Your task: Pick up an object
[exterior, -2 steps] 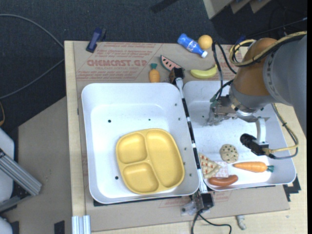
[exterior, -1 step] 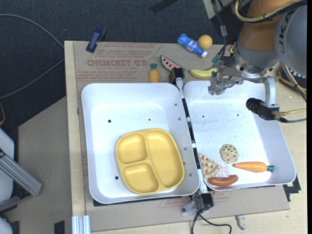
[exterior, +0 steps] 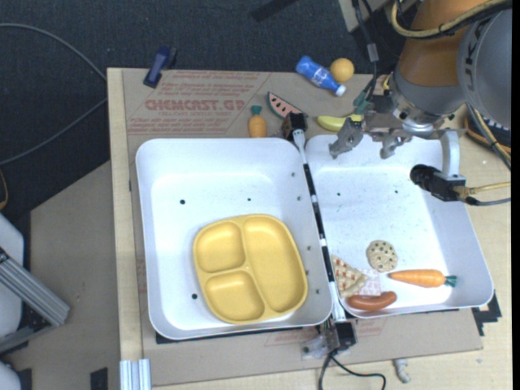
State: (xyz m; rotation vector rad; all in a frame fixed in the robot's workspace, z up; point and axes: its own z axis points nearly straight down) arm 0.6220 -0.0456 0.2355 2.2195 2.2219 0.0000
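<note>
The things to pick from lie in the right bin [exterior: 455,218], bunched in its near corner: an orange carrot [exterior: 416,278] with a green tip, a round cookie [exterior: 382,255] just behind the carrot, a red sausage [exterior: 371,301] in front of the carrot by the bin's near wall, and a slice of pizza [exterior: 348,275] to the left of the cookie, close to the wall that the two bins share. The jaws [exterior: 370,139] hang over the far edge of this same bin, well apart from the carrot; the two fingers stand wide apart and there is nothing between them. The grey arm [exterior: 443,47] with its orange band comes down to them from the right. The left bin [exterior: 162,185] sits just beside the right bin and holds a yellow tray [exterior: 248,266] with three parts. Behind the bins, on the bench [exterior: 203,104], lie more toys: a yellow banana [exterior: 331,123] just by the jaws, a small orange fruit [exterior: 257,125], a watermelon slice [exterior: 280,105], a blue bottle [exterior: 318,75] and a yellow ball [exterior: 343,69] touching the bottle
</note>
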